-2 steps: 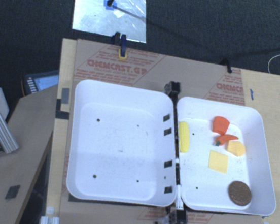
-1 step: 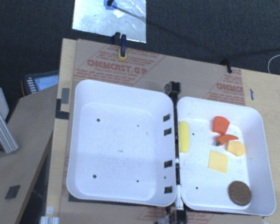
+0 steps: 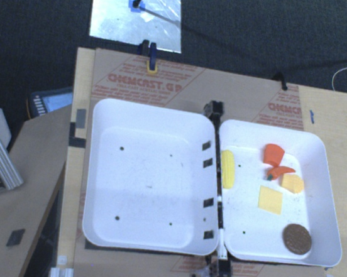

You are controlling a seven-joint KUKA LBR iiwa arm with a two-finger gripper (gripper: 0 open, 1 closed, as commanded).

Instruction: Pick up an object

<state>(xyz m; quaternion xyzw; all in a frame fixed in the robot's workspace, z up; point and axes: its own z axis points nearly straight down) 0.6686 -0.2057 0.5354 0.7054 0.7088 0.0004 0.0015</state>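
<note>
Lying in the right bin were the things to pick from, all apart from one another save two. A yellow corn cob lay along the bin's left wall, lengthwise. Toward the far side sat an orange piece, and touching its near edge was a smaller orange bit with something dark at its tip, too small to make out. Just beside that, to the right, rested a yellow-orange wedge. Nearer the camera a flat yellow square lay on the bin floor, and in the near right corner sat a brown round disc, well apart from the cob.

The left bin stood edge to edge with the right one — a row of small black clips ran along the seam where the two met, with a bundle of wires at its near end.

Both bins sat on a sheet of brown board printed in red letters, and this lay on the pale counter. A yellow and blue clamp gripped the board's far edge. Beyond it a silvery sheet lay on the dark floor, with a blue patch stuck on it — a thin black rod met the sheet at that patch.
</note>
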